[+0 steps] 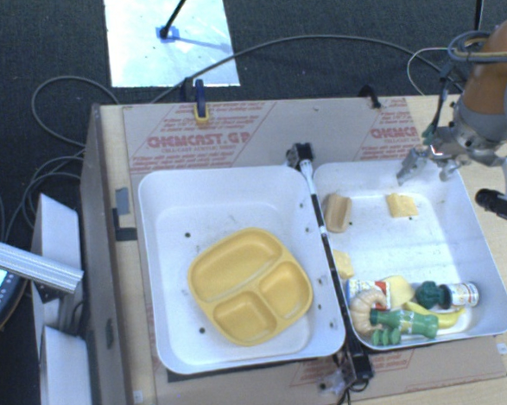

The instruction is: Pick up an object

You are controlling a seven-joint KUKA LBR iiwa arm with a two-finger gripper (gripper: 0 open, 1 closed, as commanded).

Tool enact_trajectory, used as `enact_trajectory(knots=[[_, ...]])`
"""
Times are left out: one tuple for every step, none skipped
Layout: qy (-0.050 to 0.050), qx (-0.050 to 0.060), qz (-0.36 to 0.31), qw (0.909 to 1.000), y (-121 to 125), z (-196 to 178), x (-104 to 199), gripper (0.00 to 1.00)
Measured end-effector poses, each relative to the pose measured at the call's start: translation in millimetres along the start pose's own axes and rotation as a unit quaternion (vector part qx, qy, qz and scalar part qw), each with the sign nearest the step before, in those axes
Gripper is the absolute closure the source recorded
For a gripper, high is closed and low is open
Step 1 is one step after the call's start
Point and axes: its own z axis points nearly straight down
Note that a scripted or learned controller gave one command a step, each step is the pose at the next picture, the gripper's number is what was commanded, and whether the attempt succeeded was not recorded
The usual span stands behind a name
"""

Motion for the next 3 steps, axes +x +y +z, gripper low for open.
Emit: enact_trajectory(knots=[[0.002, 0.002, 0.000, 1.0000, -0.3, 10.4, 95.8, 0.00], [0.001, -0.001, 0.000, 1.0000, 1.1, 58.9, 101.3, 0.00], [0.000, -0.001, 0.000, 1.0000, 1.1, 58.9, 102.0, 0.00]])
